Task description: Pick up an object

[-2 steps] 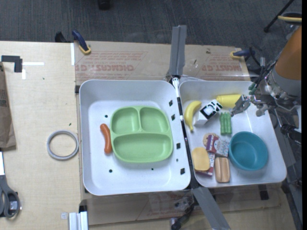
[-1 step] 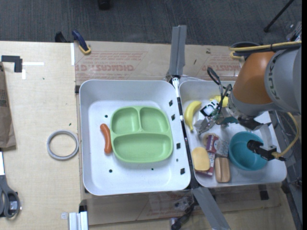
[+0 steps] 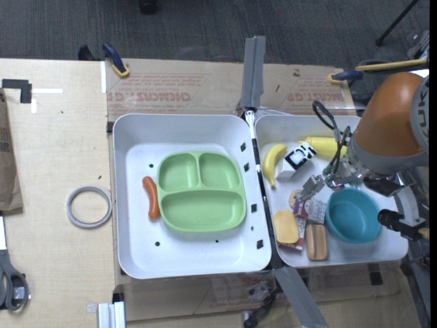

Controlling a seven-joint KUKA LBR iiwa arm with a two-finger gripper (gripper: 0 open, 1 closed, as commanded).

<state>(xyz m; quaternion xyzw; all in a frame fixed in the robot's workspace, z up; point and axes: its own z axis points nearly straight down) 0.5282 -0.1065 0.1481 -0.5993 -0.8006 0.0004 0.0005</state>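
Observation:
My gripper (image 3: 311, 187) hangs low inside the right bin (image 3: 273, 125), its grey and orange arm (image 3: 389, 125) coming in from the right. It sits just left of a blue bowl (image 3: 353, 216) and right above a crumpled printed packet (image 3: 305, 212). A yellow wedge (image 3: 286, 227) and a tan block (image 3: 316, 241) lie in front of it. Behind it lie a banana (image 3: 272, 161), a black and white item (image 3: 299, 156) and a second yellow piece (image 3: 321, 145). The arm hides part of the bin's back right.
The left bin (image 3: 130, 183) holds a green divided plate (image 3: 202, 190) with an orange sausage-shaped toy (image 3: 151, 197) beside it. A grey ring (image 3: 89, 206) lies on the bench to the left. A metal divider (image 3: 253, 74) stands between the bins at the back.

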